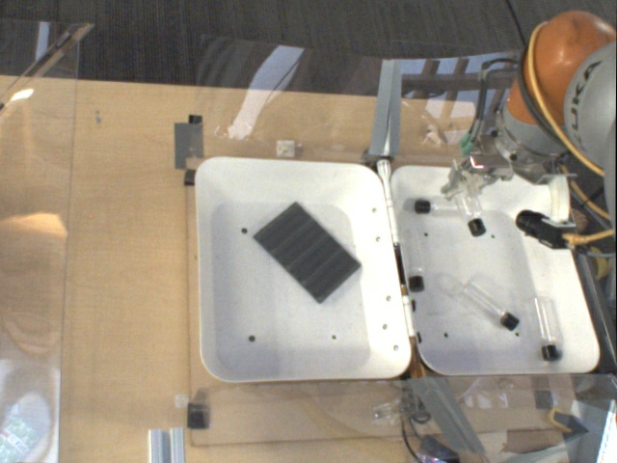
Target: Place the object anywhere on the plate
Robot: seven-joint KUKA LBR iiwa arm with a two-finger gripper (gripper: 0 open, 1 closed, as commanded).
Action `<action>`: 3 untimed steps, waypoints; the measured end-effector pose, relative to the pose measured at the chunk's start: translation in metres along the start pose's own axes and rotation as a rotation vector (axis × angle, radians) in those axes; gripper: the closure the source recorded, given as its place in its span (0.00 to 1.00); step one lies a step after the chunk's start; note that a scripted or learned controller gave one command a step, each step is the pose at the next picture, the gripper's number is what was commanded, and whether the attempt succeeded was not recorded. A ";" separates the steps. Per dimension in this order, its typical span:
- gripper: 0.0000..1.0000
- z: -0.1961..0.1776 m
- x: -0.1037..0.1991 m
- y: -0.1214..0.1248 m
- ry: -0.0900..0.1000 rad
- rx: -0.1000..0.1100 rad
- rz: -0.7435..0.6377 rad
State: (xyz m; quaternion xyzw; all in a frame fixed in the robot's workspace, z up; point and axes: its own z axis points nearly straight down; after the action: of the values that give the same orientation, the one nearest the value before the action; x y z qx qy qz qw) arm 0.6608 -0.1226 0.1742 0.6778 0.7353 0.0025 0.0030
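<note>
Just below the gripper, in the right bin, lies what I take to be the object: a small clear vial with a black cap at the end farther from the wrist. Its see-through body runs up toward the gripper and may touch it, though the plastic melts into the white floor, so I cannot tell whether the gripper is wide, narrow or already closed on it.

Such a vial should be light and stiff but slick and round, apt to roll or squirt out of a pinch. The safest hold is across the middle of the barrel, square to its length, not on the cap.

It looks like a short transparent cylinder, almost invisible but for the dark cap. Similar ones lie nearby: a second vial farther below the gripper and a third vial below that, off to its arm side.

The plate — a dark, ribbed square turned cornerwise — sits well away on the gripper's far side, in the left bin.
</note>
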 end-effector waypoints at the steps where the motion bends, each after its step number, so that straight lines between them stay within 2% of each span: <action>1: 1.00 0.044 0.004 0.008 0.001 0.005 -0.037; 2: 1.00 -0.013 0.052 -0.029 0.000 0.000 -0.117; 3: 1.00 -0.012 0.087 -0.044 0.001 0.002 -0.185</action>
State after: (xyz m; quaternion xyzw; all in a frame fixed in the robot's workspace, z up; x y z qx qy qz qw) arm 0.6094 -0.0397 0.1854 0.6068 0.7948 0.0019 0.0021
